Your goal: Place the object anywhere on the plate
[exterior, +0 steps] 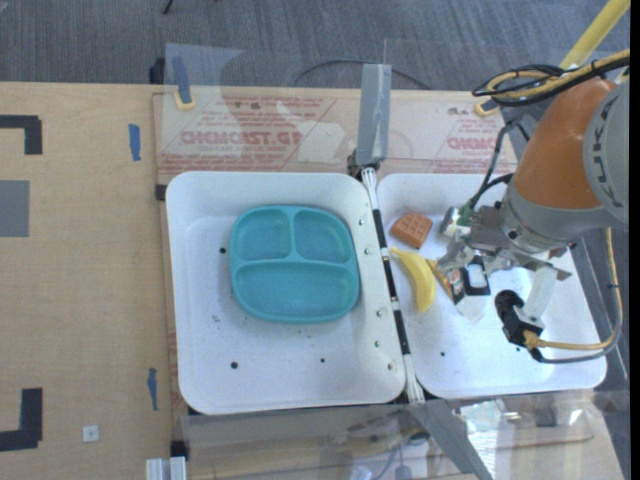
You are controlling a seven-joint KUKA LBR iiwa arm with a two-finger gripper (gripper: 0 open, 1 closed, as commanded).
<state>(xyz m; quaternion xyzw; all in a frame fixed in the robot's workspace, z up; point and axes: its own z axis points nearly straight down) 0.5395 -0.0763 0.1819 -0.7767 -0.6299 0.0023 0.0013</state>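
A teal divided plate [295, 264] lies in the left bin [200, 368]. In the right bin [560, 368] a yellow banana [417, 277] lies near the left wall, and an orange-brown block [411, 230] sits just behind it. My gripper [458, 276] hangs low over the right bin, immediately to the right of the banana, with small dark and light items beneath it. Its fingers are tangled with the wrist hardware in this view, and nothing can be made out between them.
A metal divider [375, 118] stands behind the seam between the bins. A yellow cable [575, 346] and a black cable [510, 313] trail from the wrist across the right bin. Cardboard [260, 133] lies behind the bins.
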